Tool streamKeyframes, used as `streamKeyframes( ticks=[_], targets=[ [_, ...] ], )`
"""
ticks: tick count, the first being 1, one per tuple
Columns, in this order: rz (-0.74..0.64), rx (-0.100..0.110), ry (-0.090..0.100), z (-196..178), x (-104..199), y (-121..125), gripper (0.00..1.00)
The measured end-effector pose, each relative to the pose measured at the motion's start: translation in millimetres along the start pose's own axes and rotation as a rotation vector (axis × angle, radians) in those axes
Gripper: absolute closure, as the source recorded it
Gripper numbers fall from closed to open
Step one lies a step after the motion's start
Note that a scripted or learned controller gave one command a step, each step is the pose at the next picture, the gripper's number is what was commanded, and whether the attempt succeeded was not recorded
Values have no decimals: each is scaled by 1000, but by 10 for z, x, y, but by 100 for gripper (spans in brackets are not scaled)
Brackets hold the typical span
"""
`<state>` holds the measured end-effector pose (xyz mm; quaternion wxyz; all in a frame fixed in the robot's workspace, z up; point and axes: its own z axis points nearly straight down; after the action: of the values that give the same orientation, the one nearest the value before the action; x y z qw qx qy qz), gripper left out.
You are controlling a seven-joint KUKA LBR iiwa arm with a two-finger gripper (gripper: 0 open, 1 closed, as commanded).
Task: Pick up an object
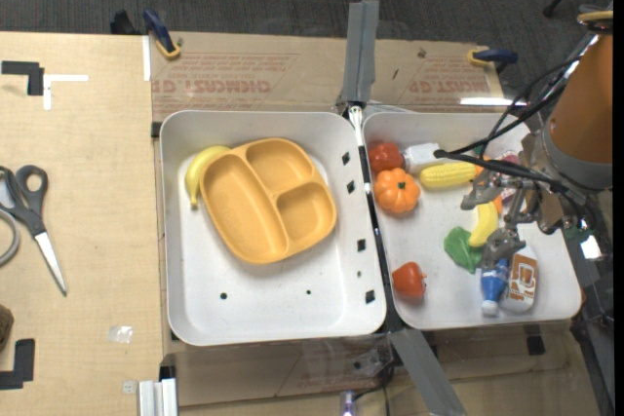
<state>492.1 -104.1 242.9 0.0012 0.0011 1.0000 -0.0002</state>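
Observation:
The right bin (pixel 439 307) holds several toy foods: a corn cob (pixel 448 174), an orange pumpkin (pixel 397 191), two red tomatoes (pixel 385 156) (pixel 409 280), a green pepper (pixel 460 246), a small yellow piece (pixel 483 225), a blue-and-white bottle (pixel 492 288) and an orange-and-white carton (pixel 524 281). My gripper (pixel 495 219) hangs low over the right half of this bin, right above the yellow piece and the green pepper, with the bottle just in front of it. Cables and the wrist hide part of what lies beneath it.
The left bin (pixel 195 307) holds a yellow divided plate (pixel 268 200) with a banana (pixel 200 169) at its left rim. Scissors (pixel 34 214) lie on the bench at far left. A grey bar (pixel 361 54) runs behind the bins' shared edge.

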Motion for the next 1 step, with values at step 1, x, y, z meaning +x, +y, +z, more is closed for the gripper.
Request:
streamKeyframes(
  ticks=[1],
  targets=[
    [55, 0, 1, 1006, -596, 80, 0]
  ],
)
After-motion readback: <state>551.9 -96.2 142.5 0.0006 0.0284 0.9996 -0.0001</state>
